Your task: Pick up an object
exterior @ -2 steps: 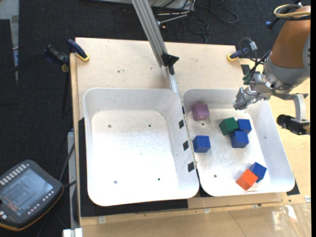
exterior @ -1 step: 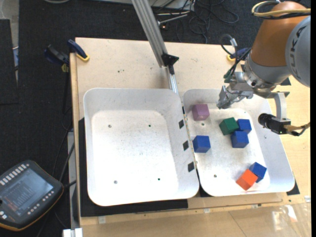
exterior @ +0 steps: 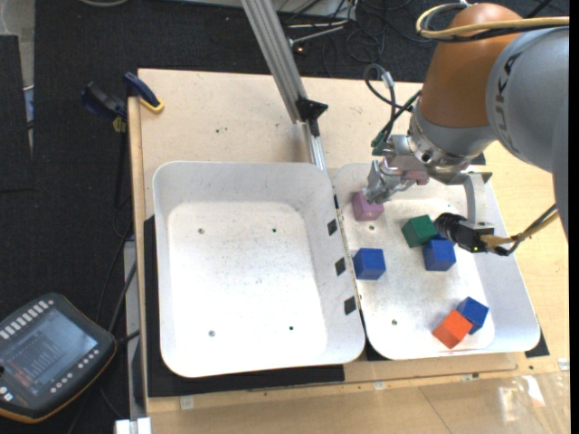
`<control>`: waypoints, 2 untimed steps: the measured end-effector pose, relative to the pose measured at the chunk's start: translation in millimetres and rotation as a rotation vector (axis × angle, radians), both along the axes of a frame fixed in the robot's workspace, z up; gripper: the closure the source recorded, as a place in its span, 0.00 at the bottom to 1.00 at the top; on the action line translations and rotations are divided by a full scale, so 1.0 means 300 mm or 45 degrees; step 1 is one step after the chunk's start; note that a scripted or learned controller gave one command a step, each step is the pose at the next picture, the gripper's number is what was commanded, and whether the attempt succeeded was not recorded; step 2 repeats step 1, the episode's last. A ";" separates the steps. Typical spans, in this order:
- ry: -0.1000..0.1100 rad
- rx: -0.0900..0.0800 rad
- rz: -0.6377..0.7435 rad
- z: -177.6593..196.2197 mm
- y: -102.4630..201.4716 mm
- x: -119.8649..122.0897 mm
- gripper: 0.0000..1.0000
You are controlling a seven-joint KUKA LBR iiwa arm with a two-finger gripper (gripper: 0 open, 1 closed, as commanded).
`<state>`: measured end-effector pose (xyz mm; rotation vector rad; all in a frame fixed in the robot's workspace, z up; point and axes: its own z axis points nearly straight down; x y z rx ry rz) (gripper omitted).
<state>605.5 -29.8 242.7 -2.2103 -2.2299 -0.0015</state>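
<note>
My gripper (exterior: 376,192) hangs low over the back left corner of the right bin (exterior: 507,328), right above a pale purple block (exterior: 366,208). Its tips reach the block's top, and contact cannot be judged. Further into the same bin lie a blue cube (exterior: 369,263), a green block (exterior: 418,231) touching another blue cube (exterior: 440,254), and near the front an orange block (exterior: 452,329) with a third blue block (exterior: 472,313) against it.
The left bin (exterior: 181,188) stands beside the right one. A slanted metal pole (exterior: 276,52) rises at the back between the bins. A clamp (exterior: 122,98) sits at the bench's far left corner. A pendant (exterior: 45,355) lies at the lower left.
</note>
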 end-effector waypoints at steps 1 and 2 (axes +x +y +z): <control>-0.002 0.000 0.000 0.022 0.201 0.001 1.00; -0.002 0.000 0.000 0.022 0.201 0.001 1.00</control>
